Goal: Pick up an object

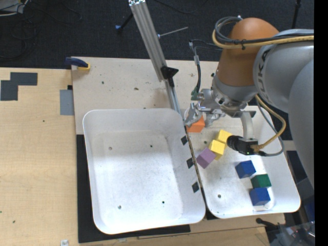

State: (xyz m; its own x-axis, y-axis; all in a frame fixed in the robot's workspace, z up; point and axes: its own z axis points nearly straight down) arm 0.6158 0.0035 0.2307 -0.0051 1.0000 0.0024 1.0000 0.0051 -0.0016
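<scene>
Orange block (196, 126), small, rigid and probably light, sits directly beneath the pincer (199, 116) by the right white bin's (287, 201) near wall; whether it is clasped cannot be told. Flat opposite faces suit gripping.

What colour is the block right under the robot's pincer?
Orange: the block sits below the pincer, seen in the camera view.

1. The grey arm (287, 70) reaches in from the right.
2. Its orange band (246, 50) sits above the wrist.
3. The gripper (200, 118) points down near the bins' shared edge.
</scene>
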